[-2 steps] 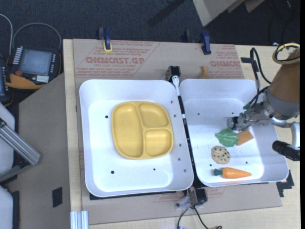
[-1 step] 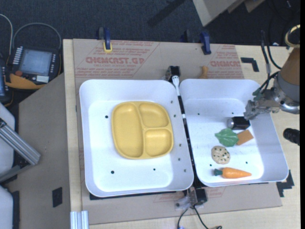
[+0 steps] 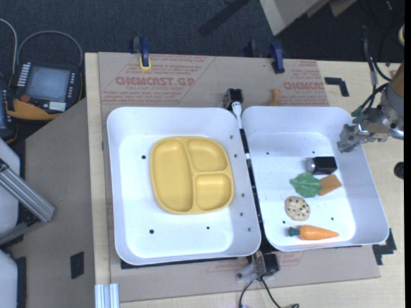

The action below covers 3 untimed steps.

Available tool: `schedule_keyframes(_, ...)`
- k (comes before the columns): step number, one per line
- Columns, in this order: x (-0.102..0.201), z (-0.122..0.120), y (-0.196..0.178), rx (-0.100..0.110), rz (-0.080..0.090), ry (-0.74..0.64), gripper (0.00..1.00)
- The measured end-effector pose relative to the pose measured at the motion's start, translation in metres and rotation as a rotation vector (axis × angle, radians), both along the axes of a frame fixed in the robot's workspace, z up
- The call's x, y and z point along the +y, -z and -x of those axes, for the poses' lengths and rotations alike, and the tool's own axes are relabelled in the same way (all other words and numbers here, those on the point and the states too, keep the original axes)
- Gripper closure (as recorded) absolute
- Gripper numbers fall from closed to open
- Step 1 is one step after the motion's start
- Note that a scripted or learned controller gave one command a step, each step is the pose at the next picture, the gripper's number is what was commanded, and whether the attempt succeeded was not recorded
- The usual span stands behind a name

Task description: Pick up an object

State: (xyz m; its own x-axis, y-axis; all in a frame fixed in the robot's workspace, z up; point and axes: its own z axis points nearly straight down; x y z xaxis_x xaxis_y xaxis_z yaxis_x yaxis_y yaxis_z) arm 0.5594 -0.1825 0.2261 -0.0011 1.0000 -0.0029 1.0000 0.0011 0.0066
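The right bin [image 3: 276, 130] holds a small black and silver object [image 3: 322, 165], a green leaf-shaped piece [image 3: 305, 185] overlapping an orange-brown piece [image 3: 330, 185], a round speckled cookie [image 3: 297, 207] and an orange carrot [image 3: 314, 233]. My gripper [image 3: 352, 138] hangs at the bin's far right rim, above and to the right of the black object, with nothing seen between its fingers.
The left bin [image 3: 128, 133] holds a yellow divided plate [image 3: 191, 173]. Clamps [image 3: 145, 53] sit at the cardboard's back edge. A small monitor [image 3: 48, 83] lies off the bench to the left.
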Motion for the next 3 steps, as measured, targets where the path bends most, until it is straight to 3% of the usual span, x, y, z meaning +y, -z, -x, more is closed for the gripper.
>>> schedule_keyframes(2,0.104,0.002,0.019,0.009,-0.005,-0.004,1.0)
schedule_keyframes(3,0.153,0.004,0.005,0.005,-0.004,-0.004,1.0)
